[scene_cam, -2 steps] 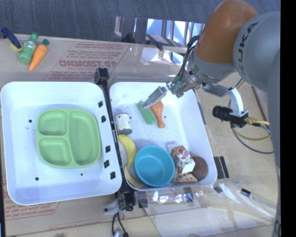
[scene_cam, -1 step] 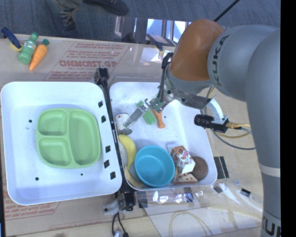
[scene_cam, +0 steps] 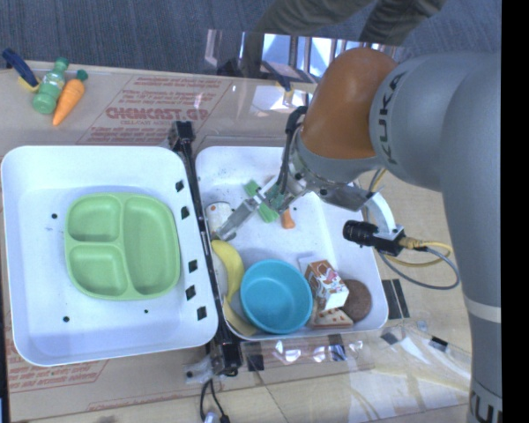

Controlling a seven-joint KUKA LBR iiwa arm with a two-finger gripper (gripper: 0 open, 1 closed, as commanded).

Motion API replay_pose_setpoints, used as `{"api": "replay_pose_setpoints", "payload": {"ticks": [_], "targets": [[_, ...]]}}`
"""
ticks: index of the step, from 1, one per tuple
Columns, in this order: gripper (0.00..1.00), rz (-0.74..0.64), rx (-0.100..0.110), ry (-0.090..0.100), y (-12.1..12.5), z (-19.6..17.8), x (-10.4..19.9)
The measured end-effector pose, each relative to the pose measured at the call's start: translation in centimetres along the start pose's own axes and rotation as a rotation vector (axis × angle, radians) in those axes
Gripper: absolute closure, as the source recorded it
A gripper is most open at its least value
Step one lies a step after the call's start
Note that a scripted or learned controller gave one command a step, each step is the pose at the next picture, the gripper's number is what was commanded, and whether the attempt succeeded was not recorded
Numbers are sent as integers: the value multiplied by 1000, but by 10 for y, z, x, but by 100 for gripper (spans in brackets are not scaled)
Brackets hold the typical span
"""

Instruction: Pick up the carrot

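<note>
Two shallow white bins sit side by side on the bench. The left bin (scene_cam: 18,236) holds one green divided plate (scene_cam: 122,245) lying flat near its middle, with bare white floor all round it up to the rim. The right bin (scene_cam: 238,161) is crowded along its near edge: a blue bowl (scene_cam: 275,296) stands touching a banana (scene_cam: 229,267) at the near-left wall, and to its right a small printed box (scene_cam: 327,289) leans against a brown round piece (scene_cam: 357,300) in the near-right corner. The far half of this bin has more open floor. There the grey arm (scene_cam: 441,113), with its orange band (scene_cam: 344,104), reaches in from the right, and the gripper (scene_cam: 278,203) hangs low over the bin's middle. A small orange piece, seemingly the carrot (scene_cam: 287,220), lies on the white floor just beside the gripper's tip, on its near side, with a green item (scene_cam: 260,199) and a grey utensil (scene_cam: 234,220) touching or close on its left. Whether the claw is apart or together cannot be told; its tips blend with the clutter. On the bench beyond the left bin's far-left corner lie a second toy carrot (scene_cam: 68,100), a green bottle (scene_cam: 48,91) and a blue-handled tool (scene_cam: 19,67), close together and well apart from the arm.
</note>
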State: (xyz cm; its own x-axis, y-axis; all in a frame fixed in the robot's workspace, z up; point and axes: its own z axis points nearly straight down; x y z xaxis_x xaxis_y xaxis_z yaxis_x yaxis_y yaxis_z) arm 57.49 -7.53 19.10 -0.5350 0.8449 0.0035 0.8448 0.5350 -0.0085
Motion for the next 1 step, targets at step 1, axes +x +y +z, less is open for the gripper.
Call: {"api": "replay_pose_setpoints", "payload": {"ticks": [1], "targets": [[0,-18,2,-4,-23,102,-21]]}}
